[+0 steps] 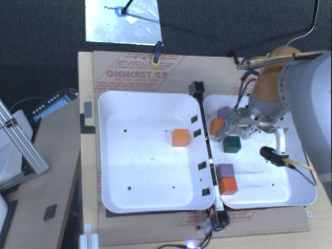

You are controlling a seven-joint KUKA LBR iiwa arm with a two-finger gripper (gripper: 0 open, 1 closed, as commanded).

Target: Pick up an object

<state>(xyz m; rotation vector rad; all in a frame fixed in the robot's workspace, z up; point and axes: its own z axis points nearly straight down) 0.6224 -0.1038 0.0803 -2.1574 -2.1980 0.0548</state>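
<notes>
Hovering low over the right bin [298,193], the gripper [228,130] sits among a tight knot of blocks: a dark green cube [232,144] just below it, an orange block [216,126] at its left side and a small purple block [224,112] just above. No block can be seen between the fingers, and whether they are spread or closed I cannot tell from this slant. It looks to me like the approach step, with the green cube or the orange block the likeliest target; nothing appears lifted yet. The next move calls for settling squarely over one block and closing on it alone, which is awkward with neighbours so near; a nudge could shove one aside.

Further toward the near edge of the same bin, a purple cube [224,171] rests touching an orange cube [227,185], both close to the dividing wall. The left bin [116,191] holds a single orange cube [180,137], right of its centre and well apart from everything else. Both bins lie side by side on a cardboard sheet [135,72] on the desk [85,154].
</notes>
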